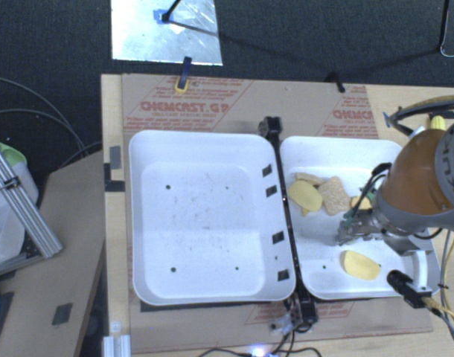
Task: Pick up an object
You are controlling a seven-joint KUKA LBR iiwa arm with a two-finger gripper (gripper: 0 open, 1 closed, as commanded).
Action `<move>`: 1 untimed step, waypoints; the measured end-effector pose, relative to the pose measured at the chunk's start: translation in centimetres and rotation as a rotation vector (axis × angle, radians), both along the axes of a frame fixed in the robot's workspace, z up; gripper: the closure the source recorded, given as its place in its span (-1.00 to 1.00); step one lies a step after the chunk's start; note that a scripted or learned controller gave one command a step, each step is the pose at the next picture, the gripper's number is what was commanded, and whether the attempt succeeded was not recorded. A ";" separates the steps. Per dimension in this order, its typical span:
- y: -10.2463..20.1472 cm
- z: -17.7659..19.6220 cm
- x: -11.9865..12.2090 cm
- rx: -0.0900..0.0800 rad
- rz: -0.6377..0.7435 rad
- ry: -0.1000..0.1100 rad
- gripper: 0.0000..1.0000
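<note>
I can't make out the gripper (351,229)'s fingertips, they're a dark blur. My arm (420,177) runs off the right edge and covers the right bin (316,285)'s far side. A tan object (310,177) hides partly behind the yellow piece (305,195).

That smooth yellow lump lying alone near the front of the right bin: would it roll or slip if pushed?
The rounded yellow lump looks smooth, so it might slip. It seems oblong and flattish, so probably slides rather than rolls. Its small size suggests it is light.
</note>
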State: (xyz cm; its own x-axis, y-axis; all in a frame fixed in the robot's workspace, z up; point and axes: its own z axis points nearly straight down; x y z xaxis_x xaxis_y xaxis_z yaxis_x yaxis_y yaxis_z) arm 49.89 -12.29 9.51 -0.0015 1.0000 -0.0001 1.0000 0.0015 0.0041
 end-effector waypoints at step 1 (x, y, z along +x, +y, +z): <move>8.8 9.4 -0.8 0.003 0.011 -0.006 1.00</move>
State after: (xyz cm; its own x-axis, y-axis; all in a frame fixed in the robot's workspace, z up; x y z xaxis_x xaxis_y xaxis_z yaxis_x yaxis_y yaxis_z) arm 49.06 -3.46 18.95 -0.0127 0.9999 0.0028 0.9999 0.0127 0.0097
